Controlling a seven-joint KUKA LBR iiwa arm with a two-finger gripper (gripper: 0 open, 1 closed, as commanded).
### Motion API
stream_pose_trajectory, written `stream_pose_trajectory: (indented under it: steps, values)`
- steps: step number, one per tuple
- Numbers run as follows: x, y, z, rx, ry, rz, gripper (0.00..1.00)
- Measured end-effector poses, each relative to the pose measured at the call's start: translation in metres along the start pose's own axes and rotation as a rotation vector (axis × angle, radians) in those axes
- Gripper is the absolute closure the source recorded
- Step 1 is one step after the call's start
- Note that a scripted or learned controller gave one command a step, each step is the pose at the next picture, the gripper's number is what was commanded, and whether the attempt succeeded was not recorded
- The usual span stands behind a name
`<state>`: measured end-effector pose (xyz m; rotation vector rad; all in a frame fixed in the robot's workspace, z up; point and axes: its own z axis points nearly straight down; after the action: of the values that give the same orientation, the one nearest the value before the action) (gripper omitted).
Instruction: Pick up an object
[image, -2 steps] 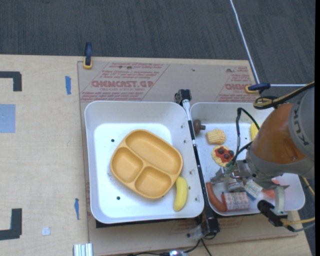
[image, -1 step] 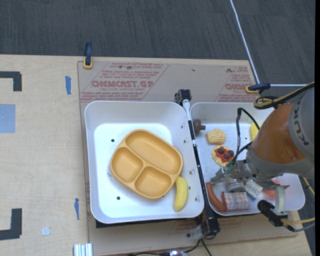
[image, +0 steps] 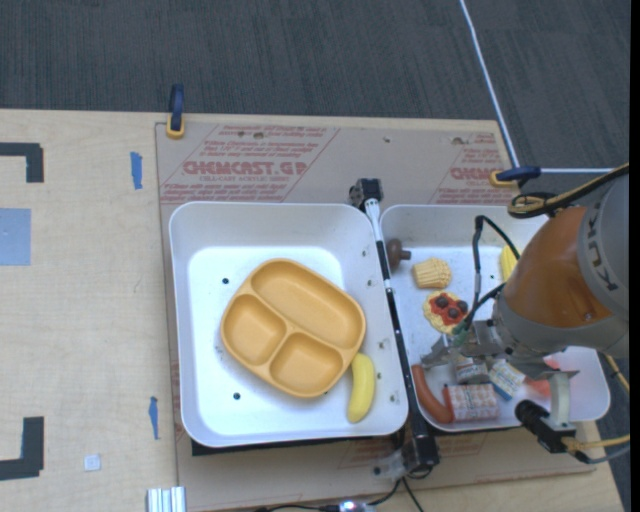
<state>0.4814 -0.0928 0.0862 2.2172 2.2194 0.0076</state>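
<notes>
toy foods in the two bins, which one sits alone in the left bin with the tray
The banana. It lies beside the orange divided tray in the left bin; the corn piece, pizza slice and hot dog are in the right bin.

Bright, even light from overhead fills the scene, and the two shallow white plastic bins (image: 190, 300) look nearly washed out, with soft glare on their rims. Shadows are faint and short, the clearest a thin one beneath the yellow three-part plastic plate (image: 292, 327). Focus is fairly sharp throughout, though fine detail under the grey and orange arm (image: 560, 275) is muddled.
</notes>
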Motion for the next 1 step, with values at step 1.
stream_pose_trajectory:
  steps: [1]
  values:
    - [0.0007,0.0,-0.0001,0.0,-0.001,0.001,0.0]
